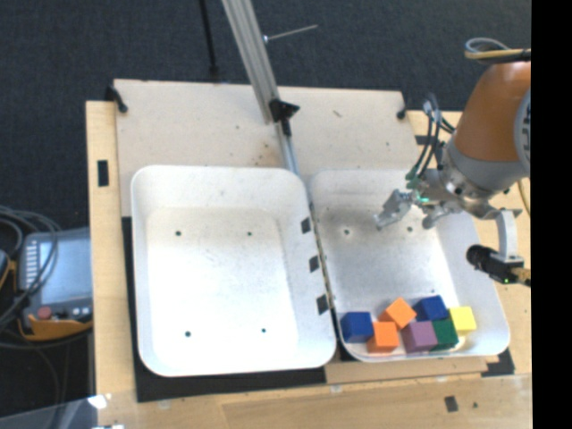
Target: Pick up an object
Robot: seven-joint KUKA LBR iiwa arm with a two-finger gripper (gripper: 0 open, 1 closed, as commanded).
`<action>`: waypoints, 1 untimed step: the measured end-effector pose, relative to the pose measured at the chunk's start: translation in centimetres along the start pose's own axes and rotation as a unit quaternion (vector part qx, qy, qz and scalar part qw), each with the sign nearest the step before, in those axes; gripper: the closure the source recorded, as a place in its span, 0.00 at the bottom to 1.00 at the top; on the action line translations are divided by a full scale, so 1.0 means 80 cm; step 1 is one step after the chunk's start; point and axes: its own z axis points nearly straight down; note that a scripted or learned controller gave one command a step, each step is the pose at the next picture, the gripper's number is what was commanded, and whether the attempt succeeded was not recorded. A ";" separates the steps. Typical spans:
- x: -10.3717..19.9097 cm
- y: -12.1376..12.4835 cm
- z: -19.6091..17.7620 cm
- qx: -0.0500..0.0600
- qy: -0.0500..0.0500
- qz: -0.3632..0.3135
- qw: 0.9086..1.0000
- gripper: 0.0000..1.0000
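Several small coloured blocks lie bunched along the near edge of the right bin [357, 195]: a blue block [357, 326], two orange blocks [400, 312] [385, 334], a purple block [417, 336], a second blue block [432, 308], a green block [445, 332] and a yellow block [463, 319]. My gripper [411, 214] hangs over the far middle of that bin, well behind the blocks. It is open, its fingers [391, 210] spread with nothing between them.
The left bin [143, 195] sits beside the right one, with a shared rim between them. A slanted metal pole [255, 56] rises behind the bins. A control pendant [54, 280] and cables lie off the bench at left.
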 end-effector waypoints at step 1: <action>-0.003 0.001 0.079 0.003 -0.001 0.002 1.000 0.00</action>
